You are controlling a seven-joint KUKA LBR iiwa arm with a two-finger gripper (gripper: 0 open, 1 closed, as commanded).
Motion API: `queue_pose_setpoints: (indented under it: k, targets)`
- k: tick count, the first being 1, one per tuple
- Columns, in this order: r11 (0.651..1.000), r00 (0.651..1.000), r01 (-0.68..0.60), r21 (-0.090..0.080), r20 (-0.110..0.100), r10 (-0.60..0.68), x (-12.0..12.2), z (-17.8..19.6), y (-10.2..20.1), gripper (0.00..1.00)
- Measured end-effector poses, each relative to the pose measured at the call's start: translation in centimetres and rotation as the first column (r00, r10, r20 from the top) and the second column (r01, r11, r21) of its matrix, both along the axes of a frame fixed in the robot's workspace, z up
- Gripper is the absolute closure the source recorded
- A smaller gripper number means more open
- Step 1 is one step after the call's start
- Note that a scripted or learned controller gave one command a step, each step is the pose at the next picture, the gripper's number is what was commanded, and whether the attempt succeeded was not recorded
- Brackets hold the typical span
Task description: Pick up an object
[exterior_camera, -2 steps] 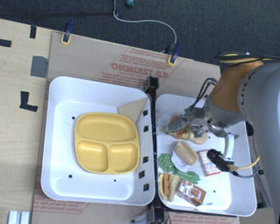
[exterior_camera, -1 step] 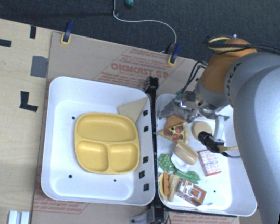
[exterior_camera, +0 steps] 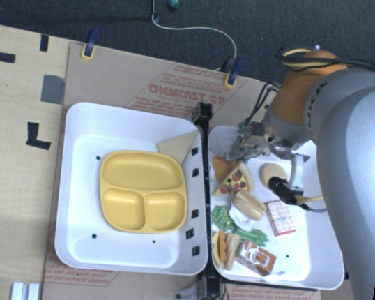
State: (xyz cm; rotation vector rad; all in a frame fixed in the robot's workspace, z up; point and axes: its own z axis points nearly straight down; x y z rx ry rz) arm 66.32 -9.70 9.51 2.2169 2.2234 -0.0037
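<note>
My gripper (exterior_camera: 242, 149) hangs low over the far left part of the right bin (exterior_camera: 327, 254), just above the upper end of a toy pizza slice (exterior_camera: 234, 180). Nothing shows between its tips. Below the slice lie a tan bun (exterior_camera: 249, 205), a green leafy piece (exterior_camera: 223, 219), a bundle of fries (exterior_camera: 225, 248) and a red and brown box (exterior_camera: 256, 258). A pink checked card (exterior_camera: 280, 218) and a cream round piece (exterior_camera: 272, 172) lie to the right of the gripper.
The left bin (exterior_camera: 72, 163) holds a yellow divided plate (exterior_camera: 144, 192) and a tan wedge (exterior_camera: 177, 146) at its far right corner. A black divider strip (exterior_camera: 200, 183) runs between the bins. The arm's grey body (exterior_camera: 363, 152) covers the right bin's far right side.
</note>
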Motion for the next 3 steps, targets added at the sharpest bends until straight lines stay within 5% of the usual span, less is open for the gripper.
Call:
queue_pose_setpoints:
  k: [1,2,3]
  targets:
    - [1.0,1.0,0.0,-0.001,-0.001,0.0,0.0,0.0,0.0,0.0]
    - [1.0,1.0,0.006,0.004,-0.005,-0.006,-8.8,0.1,-4.1,0.0]
    - [1.0,1.0,0.003,0.0,0.003,-0.003,-10.2,-1.0,-1.2,0.0]
